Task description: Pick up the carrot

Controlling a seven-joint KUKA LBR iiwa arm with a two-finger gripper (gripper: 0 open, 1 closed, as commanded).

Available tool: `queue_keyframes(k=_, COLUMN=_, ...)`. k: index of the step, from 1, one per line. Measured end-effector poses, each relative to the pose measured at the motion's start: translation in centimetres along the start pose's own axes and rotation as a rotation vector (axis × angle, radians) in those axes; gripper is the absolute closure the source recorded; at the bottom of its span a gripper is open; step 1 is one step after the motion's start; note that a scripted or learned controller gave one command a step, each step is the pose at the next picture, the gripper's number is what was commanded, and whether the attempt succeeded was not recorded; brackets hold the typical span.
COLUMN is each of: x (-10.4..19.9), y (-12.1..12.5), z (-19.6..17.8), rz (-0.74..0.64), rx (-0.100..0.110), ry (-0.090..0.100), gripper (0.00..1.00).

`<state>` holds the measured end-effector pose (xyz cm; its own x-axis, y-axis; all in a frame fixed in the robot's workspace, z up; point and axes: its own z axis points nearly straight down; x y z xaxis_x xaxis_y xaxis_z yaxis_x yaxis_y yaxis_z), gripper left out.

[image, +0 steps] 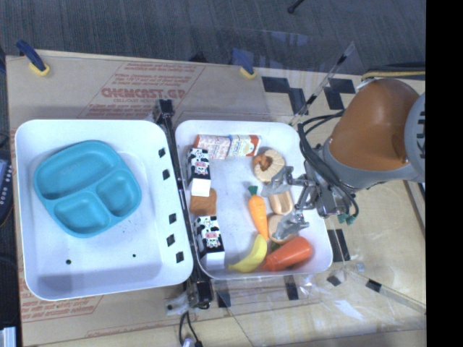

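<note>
Lay loose in the right bin, the carrot, just above the banana and beside the jaws, spread wide and holding nothing; best shifted left over the carrot's middle, lowered astride its width, then closed.

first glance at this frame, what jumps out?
The arm's orange band looms at the right, over the right bin's edge, with the gripper spread open above the toy food, just right of the carrot. That right bin is crowded: carrot in the middle, banana and a red piece at the near edge, milk cartons along the left wall. The left bin holds a blue divided plate.
</note>
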<state>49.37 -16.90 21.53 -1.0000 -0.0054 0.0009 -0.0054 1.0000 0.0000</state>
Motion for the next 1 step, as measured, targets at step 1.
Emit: queue_keyframes(k=1, x=-3.45, y=3.60, z=12.28, rz=0.025, rx=0.000, ry=-0.004, gripper=0.00)
